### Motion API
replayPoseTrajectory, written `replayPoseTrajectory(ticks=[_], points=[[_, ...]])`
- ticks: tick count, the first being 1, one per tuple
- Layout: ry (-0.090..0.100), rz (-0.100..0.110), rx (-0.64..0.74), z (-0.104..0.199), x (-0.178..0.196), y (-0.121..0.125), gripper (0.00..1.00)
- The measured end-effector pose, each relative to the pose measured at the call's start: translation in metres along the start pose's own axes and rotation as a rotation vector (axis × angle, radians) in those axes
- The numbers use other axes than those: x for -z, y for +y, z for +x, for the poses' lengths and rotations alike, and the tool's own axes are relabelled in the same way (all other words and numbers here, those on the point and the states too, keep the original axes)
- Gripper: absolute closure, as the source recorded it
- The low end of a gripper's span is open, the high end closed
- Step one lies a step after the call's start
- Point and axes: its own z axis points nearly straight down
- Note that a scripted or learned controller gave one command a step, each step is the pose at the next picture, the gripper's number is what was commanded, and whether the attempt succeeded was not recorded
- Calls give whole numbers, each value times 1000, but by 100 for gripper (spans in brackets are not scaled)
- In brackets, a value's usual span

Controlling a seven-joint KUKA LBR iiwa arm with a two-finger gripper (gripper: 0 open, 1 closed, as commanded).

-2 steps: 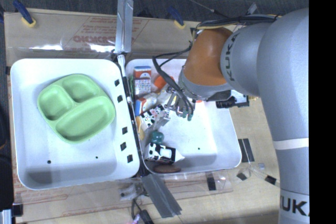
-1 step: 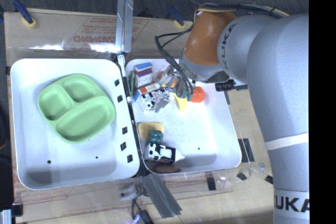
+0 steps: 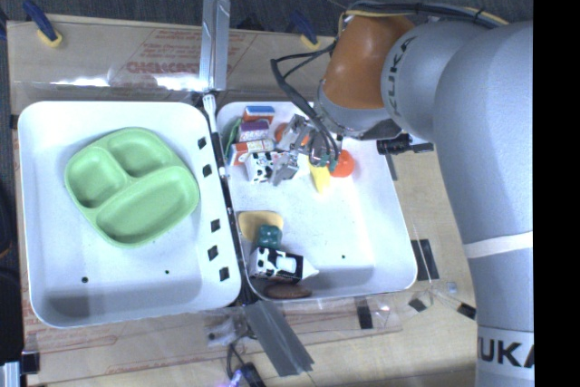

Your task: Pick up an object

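**Gripper low over a cluster of small objects**

The gripper (image 3: 292,149) hangs in the right bin (image 3: 381,240), low among crowded toys. A black-and-white block (image 3: 262,168) sits just beside its tip, a yellow piece (image 3: 321,178) opposite. Whether it grasps anything is unclear.

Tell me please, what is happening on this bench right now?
A grey robot arm reaches in from the right over the right bin, which holds a pile of small objects. Its gripper is low among the items at the far end of that bin, near a yellow piece and an orange one. Nothing is visibly lifted. The left bin holds a green divided plate.
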Motion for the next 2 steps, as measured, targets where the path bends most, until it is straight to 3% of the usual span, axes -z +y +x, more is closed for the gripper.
replayPoseTrajectory(ticks=[1,2], points=[[-4,-6,338,-13,2,-35,100],[-1,-6,739,-2,-1,-83,100]])
